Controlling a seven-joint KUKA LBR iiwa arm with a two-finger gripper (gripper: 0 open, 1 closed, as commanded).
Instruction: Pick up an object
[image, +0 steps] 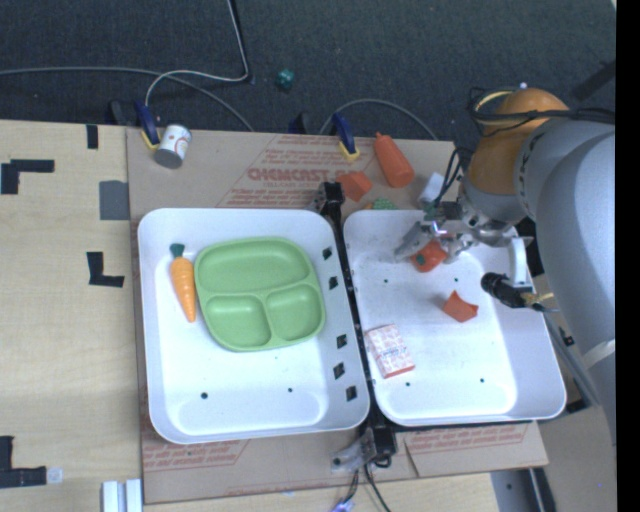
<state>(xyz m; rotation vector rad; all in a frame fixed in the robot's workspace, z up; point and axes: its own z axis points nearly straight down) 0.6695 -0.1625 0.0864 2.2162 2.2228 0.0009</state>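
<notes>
In the camera view my gripper (429, 250) is low over the back of the right bin (520, 390). Its fingers (408, 244) look spread, so it is open. A small red piece (429, 259) lies between them, and I cannot tell whether they touch it. Other items in the right bin are an orange-red wedge (460, 307) near the middle and a pink-and-white packet (388, 351) at the front left. In the left bin (250, 410) a toy carrot (183, 286) lies beside a green divided plate (260, 292).
Behind the bins on the cardboard lie an orange cone-shaped toy (393, 160), a small orange block (357, 185) and a white can (172, 143). Two blue clamps (347, 142) hold the board's back edge. The arm's grey body (585, 230) overhangs the right bin's right side.
</notes>
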